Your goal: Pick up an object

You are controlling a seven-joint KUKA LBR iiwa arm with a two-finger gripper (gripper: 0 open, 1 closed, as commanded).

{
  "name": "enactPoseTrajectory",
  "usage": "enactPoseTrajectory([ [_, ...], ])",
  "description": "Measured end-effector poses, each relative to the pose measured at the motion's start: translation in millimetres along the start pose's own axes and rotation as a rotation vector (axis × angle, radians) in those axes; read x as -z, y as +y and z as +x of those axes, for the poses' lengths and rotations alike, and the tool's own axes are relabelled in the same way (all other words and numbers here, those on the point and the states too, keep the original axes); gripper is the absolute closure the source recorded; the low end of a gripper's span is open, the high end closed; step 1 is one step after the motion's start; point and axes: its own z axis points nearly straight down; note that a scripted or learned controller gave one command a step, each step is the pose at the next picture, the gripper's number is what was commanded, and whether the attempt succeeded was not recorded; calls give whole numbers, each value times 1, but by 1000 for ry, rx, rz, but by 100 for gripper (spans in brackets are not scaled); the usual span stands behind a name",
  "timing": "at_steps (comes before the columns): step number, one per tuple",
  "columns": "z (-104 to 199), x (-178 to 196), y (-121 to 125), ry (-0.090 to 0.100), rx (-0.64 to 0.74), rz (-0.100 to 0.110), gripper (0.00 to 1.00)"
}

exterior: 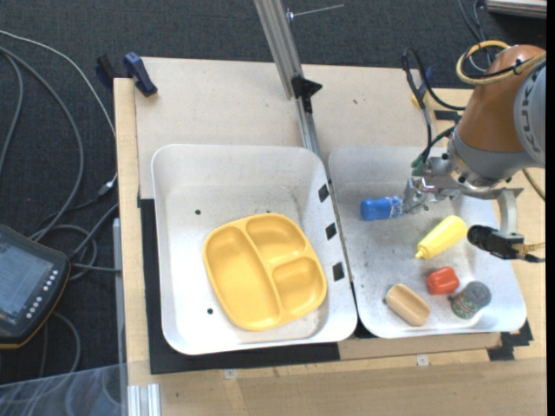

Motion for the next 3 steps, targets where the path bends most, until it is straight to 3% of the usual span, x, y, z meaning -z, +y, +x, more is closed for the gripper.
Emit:
enactPoseTrajectory([
  [2, 1, 111, 14, -1, 0, -1, 100],
  [3, 60, 99, 12, 5, 5, 9, 100],
])
